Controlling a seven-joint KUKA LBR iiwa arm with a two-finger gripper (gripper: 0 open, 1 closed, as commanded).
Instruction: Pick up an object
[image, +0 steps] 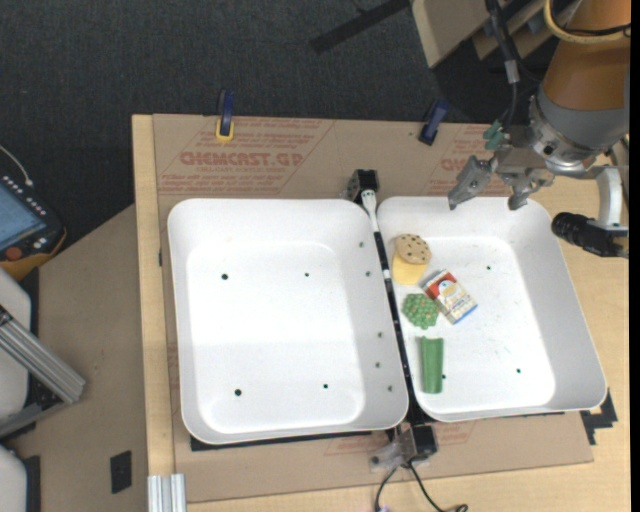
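Note:
The right bin (540, 330) holds several small objects along its left side. A round speckled cookie (411, 247) lies on a yellow wedge (405, 270). Beside them is a small red and white carton (450, 296), a green bumpy cluster (420, 311) and a green stick (432, 363) nearer the front. My gripper (492, 193) hangs above the far rim of the right bin, open, with its two fingers spread and nothing between them. It is up and to the right of the cookie, apart from every object.
The left bin (270, 320) sits beside the right one on a cardboard sheet (260, 150) held by blue clamps (226, 115). A black latch (363, 186) sits at the far end of the seam between the bins. A black fitting (590, 232) sticks out by the right rim.

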